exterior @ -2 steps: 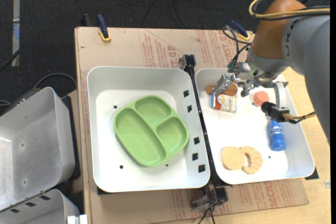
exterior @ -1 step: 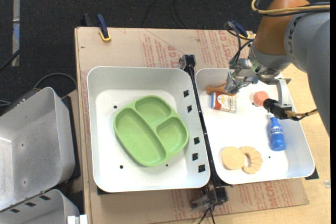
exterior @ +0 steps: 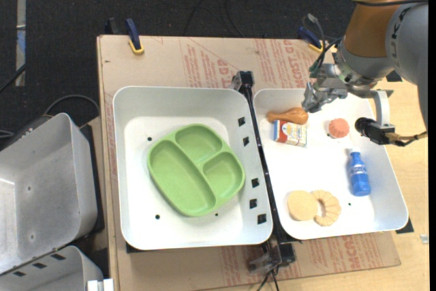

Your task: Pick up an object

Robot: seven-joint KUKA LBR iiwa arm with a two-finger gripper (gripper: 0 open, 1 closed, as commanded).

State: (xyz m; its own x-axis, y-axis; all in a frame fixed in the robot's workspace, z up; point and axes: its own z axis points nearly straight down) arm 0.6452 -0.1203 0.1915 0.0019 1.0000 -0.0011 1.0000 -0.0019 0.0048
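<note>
Camera view looks down on two shallow, glossy white bins: the left bin point(exterior: 129, 167) holds a smooth green plastic tray point(exterior: 195, 169) with three compartments, the right bin point(exterior: 392, 194) a scatter of toy food. The gripper point(exterior: 312, 104) hangs over the right bin's 11 o'clock corner, its tip just beside the fat end of a tan drumstick point(exterior: 289, 116) — whether the jaws are apart or together cannot be told. A small printed carton point(exterior: 291, 133) touches the drumstick at 6 o'clock, a round pink piece point(exterior: 338, 127) lies at 3 o'clock, a blue bottle point(exterior: 358, 174) at 4, and a pale disc point(exterior: 299, 206) beside a ridged pastry point(exterior: 326, 207) at 6.
</note>
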